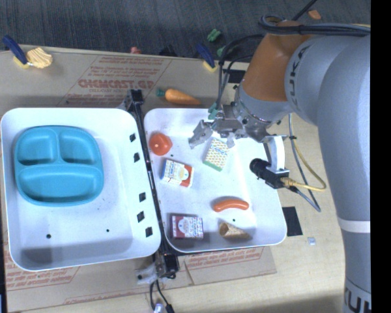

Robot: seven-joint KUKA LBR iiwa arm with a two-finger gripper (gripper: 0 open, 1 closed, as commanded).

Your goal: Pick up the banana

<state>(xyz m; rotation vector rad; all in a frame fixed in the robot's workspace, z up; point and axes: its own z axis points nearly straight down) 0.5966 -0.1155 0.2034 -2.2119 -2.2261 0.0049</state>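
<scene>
Cardboard sheeting covers the tabletop (104,77), and two shallow white bins sit on it side by side. Left bin (72,240): holds one blue divided tray (57,165), set toward its far-left part. Right bin (267,220): holds several small items. A red round item (159,143) lies near its far-left corner, with a small white-and-orange carton (176,173) just nearside of it. A green-and-white packet (216,154) lies tilted near the bin's middle. A reddish sausage (231,205) lies nearer, right of centre. A dark red box (186,227) and a tan wedge (233,231) sit along the near wall, apart from each other. An orange carrot (179,97) lies on the cardboard just beyond the right bin's far wall. The grey arm (326,109) reaches in from the right, and its pincer (212,134) hangs over the far half of the right bin, just far of the packet. Pincer spread: cannot tell from this angle; nothing is seen held in it. Banana: not identified with certainty. A small yellow object (39,59) lies at the far-left corner of the cardboard, beside a blue clamp (13,46), outside both bins and well apart from the pincer; whether it is the banana cannot be told.
</scene>
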